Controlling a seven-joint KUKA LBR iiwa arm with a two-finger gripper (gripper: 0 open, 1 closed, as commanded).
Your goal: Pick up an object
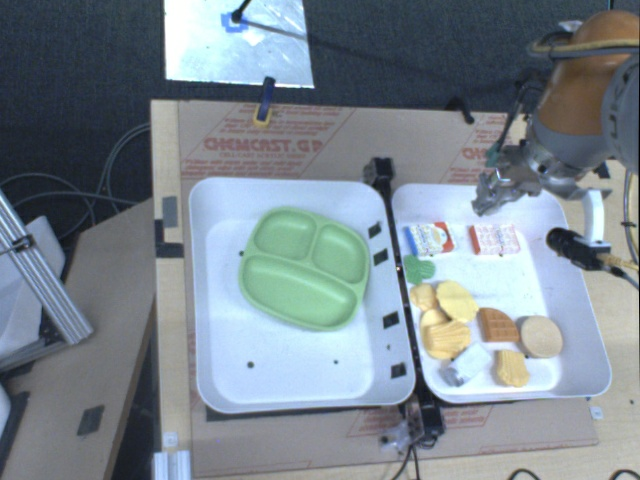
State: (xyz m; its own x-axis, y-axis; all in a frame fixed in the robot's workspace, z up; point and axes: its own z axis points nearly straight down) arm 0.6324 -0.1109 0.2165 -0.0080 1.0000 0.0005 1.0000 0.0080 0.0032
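Several light, stiff toy foods [470, 330] crowd the right bin's [575, 298] six o'clock end, best pinched across their edges, while whether the gripper [487, 200] at twelve o'clock is wide or narrow I cannot tell.

The arm [590, 78] is cut off by the right edge. Its gripper [487, 200] looks blurred, fingertips too small to read. The small grey object [462, 371] in the right bin [575, 308] is perhaps a wrapper, too indistinct to tell.

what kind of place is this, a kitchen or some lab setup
Most likely a robot lab test bench, not a kitchen. Two shallow white bins sit side by side on a board, the food pieces look like toys, the green divided plate lies alone in the left one, and a grey-and-orange arm reaches in.
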